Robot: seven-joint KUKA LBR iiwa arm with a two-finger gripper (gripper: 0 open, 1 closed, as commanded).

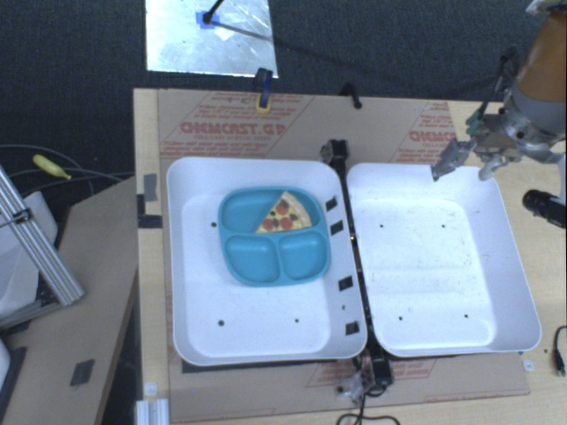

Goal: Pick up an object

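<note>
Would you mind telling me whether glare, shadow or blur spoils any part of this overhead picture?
In the camera view, the foil-like sheet at the top shines with patchy glare; the two white bins are evenly lit, with only soft shading along their walls; the blue plate and pizza slice are fairly sharp; the hand looks slightly soft at upper right.

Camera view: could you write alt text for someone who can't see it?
A blue divided plate holding a toy pizza slice sits in the left white bin. The robot arm's gripper hovers, open, over the right white bin's far edge.
</note>
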